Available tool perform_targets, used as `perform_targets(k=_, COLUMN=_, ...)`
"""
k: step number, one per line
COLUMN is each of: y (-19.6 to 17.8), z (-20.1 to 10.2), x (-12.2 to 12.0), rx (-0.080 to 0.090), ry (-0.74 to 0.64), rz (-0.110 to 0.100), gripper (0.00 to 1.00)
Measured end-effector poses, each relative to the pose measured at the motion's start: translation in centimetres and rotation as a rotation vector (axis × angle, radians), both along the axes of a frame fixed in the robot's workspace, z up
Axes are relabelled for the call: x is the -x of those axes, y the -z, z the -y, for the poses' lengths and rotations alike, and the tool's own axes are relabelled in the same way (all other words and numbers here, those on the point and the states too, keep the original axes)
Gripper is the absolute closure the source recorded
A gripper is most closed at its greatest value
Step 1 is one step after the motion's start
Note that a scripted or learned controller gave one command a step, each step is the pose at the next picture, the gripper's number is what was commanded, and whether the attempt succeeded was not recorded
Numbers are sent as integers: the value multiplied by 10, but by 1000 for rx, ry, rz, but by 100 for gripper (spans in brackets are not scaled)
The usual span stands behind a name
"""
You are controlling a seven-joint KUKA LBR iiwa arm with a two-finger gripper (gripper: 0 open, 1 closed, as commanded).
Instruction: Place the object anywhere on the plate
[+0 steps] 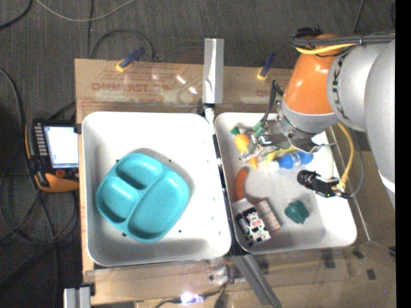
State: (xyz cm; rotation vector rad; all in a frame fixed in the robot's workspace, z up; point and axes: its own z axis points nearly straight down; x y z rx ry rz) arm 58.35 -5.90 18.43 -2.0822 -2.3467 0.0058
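The plate [142,196], a turquoise divided dish, lies bare in the left bin [96,133], tilted in plan and near the middle, with white floor showing all round it. The gripper [268,140] is down in the right bin [347,233], low over a cluster of small yellow, orange and blue toys [277,158] at the back of that bin; which of them is the object to be moved I cannot say, and the wrist hides so much that whether the jaws are apart or together cannot be told. This looks like the picking step, with nothing visibly lifted. Next, as I judge it, comes a firm grasp, a straight rise, then a carry leftward over the two bin walls that meet in the middle. An orange carrot-like piece [239,183] lies just beside that shared wall; a small printed box [258,221] and a teal piece [297,211] sit nearer the front, well clear. The plate offers broad landing room.
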Motion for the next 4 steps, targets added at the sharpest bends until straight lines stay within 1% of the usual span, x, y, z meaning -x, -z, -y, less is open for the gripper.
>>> perform_targets(k=1, y=5, z=-129, x=11, rx=4, ry=236, rz=-2, gripper=100)
perform_targets(k=2, y=4, z=-101, x=28, rx=7, ry=252, rz=-1, gripper=100)
perform_targets(k=3, y=-11, z=-182, x=52, rx=4, ry=95, rz=-1, gripper=100)
perform_targets(k=4, y=-19, z=-188, x=63, rx=4, ry=124, rz=-2, gripper=100)
